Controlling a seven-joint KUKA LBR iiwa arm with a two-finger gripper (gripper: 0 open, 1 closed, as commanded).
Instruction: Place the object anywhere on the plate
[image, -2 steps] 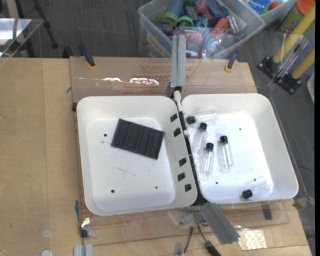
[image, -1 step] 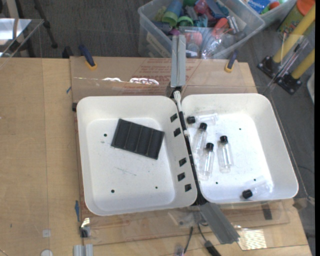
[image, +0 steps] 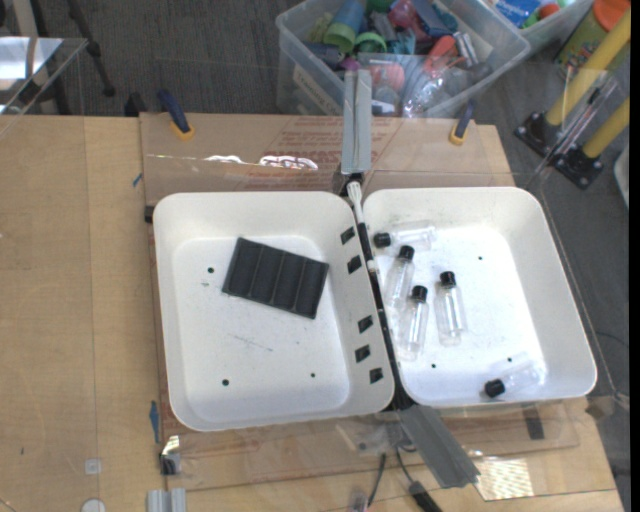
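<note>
— Where the two white bins meet in the middle of the bench (image: 70, 300), what lies on either side?

— In the left bin (image: 190, 400) there is a dark ribbed plate (image: 275, 277), flat on the floor towards the far side and turned a little askew. Nothing rests on it.

— And the task's things?

— All in the right bin (image: 560, 300): clear vials with black caps. One vial (image: 403, 267) lies near the inner wall, a second (image: 416, 315) just beside it, a third (image: 450, 303) a little further right. Another (image: 408, 238) lies near the far inner corner, and one more (image: 512, 380) at the near edge. All are well apart from the plate.

— Anything beyond the bins?

— A clear tub (image: 400, 45) of coloured odds and ends.
</note>
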